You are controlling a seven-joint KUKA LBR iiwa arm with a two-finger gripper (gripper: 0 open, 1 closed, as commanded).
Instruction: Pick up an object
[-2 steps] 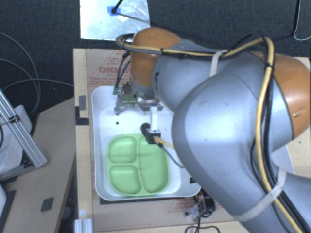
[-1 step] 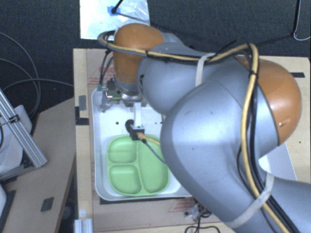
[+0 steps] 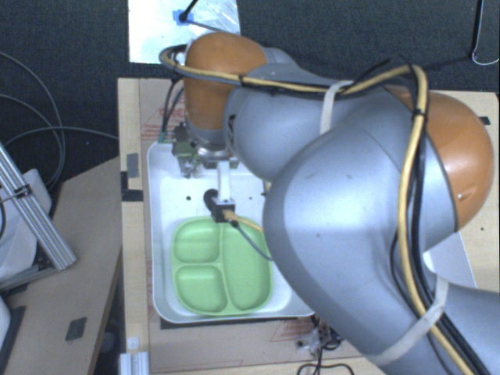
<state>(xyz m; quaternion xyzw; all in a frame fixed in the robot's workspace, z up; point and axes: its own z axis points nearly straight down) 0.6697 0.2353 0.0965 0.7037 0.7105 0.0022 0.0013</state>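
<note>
Item: green three-compartment plate (image 3: 223,276), flat in the white bin's (image 3: 162,233) near end. Gripper (image 3: 199,161): at the far end, clear of the plate. I cannot tell how wide it is.

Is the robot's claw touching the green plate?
Apart. In the camera view, the claw hangs near the far end of the white bin, with bare white floor between it and the green plate.
</note>
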